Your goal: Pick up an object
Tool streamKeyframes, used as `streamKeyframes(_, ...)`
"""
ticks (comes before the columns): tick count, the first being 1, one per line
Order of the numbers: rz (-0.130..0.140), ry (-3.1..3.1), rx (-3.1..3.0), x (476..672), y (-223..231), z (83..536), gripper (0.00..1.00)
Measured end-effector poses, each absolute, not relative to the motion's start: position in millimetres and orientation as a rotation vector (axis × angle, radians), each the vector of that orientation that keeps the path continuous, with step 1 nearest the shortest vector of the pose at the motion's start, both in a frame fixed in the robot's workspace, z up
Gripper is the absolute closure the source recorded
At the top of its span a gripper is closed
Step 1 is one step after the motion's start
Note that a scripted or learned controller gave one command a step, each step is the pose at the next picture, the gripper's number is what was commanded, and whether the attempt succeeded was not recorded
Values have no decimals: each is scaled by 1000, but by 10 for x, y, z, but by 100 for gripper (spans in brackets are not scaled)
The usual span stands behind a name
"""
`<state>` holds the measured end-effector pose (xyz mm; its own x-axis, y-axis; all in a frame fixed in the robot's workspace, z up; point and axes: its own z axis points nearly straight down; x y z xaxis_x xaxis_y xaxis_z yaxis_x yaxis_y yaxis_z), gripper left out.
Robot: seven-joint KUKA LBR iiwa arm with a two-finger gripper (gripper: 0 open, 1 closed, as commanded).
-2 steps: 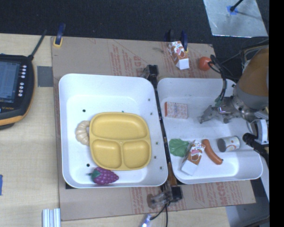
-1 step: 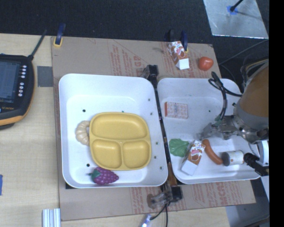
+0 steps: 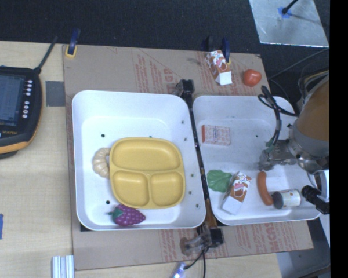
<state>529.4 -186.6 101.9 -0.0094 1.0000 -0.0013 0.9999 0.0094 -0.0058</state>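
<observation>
At the frame's right edge, the gripper (image 3: 272,155) hangs over the right bin (image 3: 243,110), jaw state indeterminate, with the sausage (image 3: 265,189) and milk carton (image 3: 236,193) unlifted at lower right.

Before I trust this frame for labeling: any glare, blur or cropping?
Camera view: light is even, shadows soft and faint; the white bins look bright but their contents stay readable; small print on the carton is too soft to read; the arm is cut off at the right.

Red print on the cardboard sheet (image 3: 162,68) is too blurred to read.
</observation>
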Motion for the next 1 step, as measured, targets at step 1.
streamKeyframes(1,8,-2229,-2209,5294,-1865,1019,0)
